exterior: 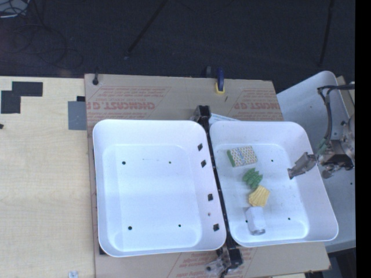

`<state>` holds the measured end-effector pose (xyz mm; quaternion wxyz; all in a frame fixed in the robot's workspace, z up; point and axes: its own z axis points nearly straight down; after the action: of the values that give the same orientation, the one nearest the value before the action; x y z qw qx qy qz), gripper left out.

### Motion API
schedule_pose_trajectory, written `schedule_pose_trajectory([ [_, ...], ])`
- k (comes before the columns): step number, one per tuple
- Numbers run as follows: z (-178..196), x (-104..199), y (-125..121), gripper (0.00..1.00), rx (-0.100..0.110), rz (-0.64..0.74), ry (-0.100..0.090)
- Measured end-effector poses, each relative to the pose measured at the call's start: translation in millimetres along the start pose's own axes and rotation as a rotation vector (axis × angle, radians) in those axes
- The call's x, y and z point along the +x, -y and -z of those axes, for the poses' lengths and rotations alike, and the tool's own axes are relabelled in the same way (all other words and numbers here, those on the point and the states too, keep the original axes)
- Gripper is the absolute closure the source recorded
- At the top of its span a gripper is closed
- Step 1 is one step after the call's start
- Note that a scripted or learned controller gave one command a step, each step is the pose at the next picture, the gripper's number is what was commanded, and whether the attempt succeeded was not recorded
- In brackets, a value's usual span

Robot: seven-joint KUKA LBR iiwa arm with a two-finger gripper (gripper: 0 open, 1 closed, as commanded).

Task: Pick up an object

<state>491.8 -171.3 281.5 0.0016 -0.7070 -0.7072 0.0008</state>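
Dark floor runs behind the desk (40, 172), where a cardboard sheet (174, 97) carries two white bins side by side. Nothing has been picked up yet, as far as the view shows — the job looks to be at its very start.

All four candidates lie in the right bin (301, 138), grouped toward its left-centre in a rough line from back to front: a pale speckled block (242, 155), a green piece (252, 177) just in front of it, a yellow piece (259, 196) next, and a white cylinder (255, 220) nearest the front wall. The green and yellow pieces sit close together, perhaps touching; the others are slightly apart. The left bin (110, 149) holds none of them.

The tool (301, 167) hangs at the right bin's right side, near the rim and apart from every object. It carries nothing, but whether it is released or clenched cannot be told from this slant.

What remains is everything: choosing one object, moving over it, descending, closing and lifting. The white cylinder or the block, each standing a little freer, may be the easier picks.
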Motion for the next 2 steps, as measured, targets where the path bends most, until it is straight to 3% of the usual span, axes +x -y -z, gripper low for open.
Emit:
schedule_pose_trajectory([
  [1,10,-1,0,1.00,0.002,0.000,-0.001],
  [2,-1,-44,17,1.00,0.001,-0.002,0.001],
])
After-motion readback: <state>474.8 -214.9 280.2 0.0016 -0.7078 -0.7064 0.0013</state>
